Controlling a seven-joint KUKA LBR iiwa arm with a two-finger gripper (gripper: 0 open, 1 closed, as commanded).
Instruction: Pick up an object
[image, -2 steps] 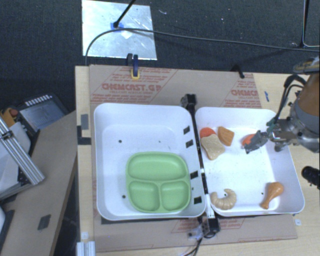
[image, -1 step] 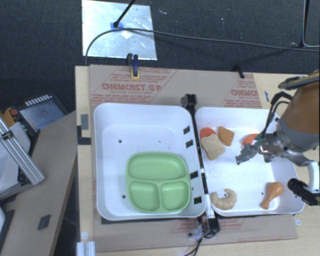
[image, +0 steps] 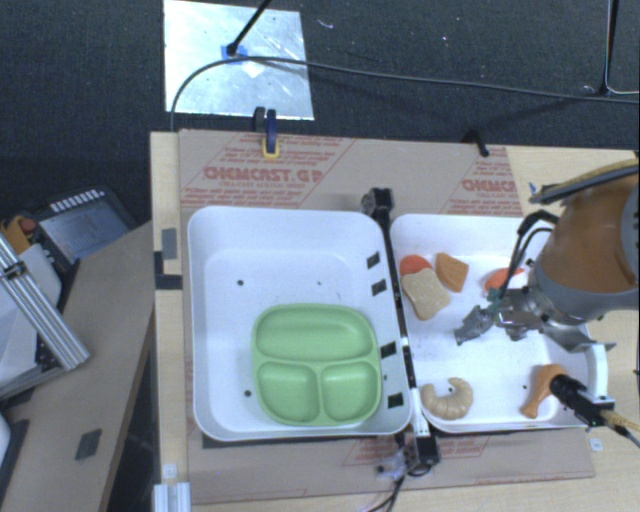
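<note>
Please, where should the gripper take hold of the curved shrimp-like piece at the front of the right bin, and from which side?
I would grip the shrimp piece across the middle of its arch, coming straight down from above. It lies flat on the right bin floor with free space around it, and the arch looks narrower than its curled ends. The gripper is just behind it.

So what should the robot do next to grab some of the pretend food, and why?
Probably lower a little and shift toward the bread slice. The gripper hovers over bare floor of the right bin, with nothing seen between its fingers, and the bread lies just to its upper left in the camera view, the nearest piece. The shrimp and drumstick lie farther toward the front.
</note>
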